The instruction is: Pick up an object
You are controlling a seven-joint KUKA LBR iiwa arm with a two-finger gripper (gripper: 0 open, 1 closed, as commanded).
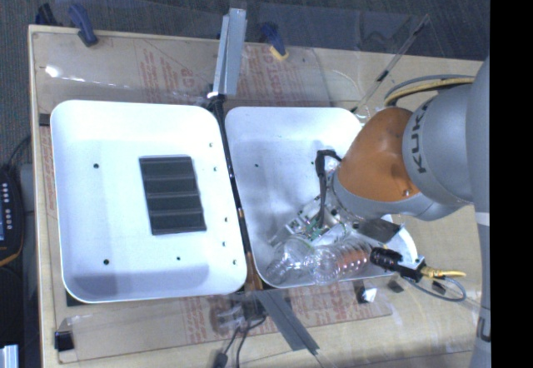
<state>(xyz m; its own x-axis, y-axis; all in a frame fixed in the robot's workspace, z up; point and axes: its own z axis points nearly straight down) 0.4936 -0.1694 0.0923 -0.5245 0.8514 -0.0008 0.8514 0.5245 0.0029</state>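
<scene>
Bench [125,75] with two white bins side by side. Left bin [92,216] holding a dark ribbed block [172,194], flat near centre, long axis running near-to-far, tilted slightly. Right bin [266,150] with clear plastic bottle [321,260] lying on its side at near edge, long axis roughly left-right; which end carries the cap not readable through glare. Arm [408,162] reaching in from right, orange band over the bin's right half. Gripper [315,223] down low, just above and touching-close to bottle. Opening of the claw and any hold: cannot tell, tip lost among clear plastic.
</scene>
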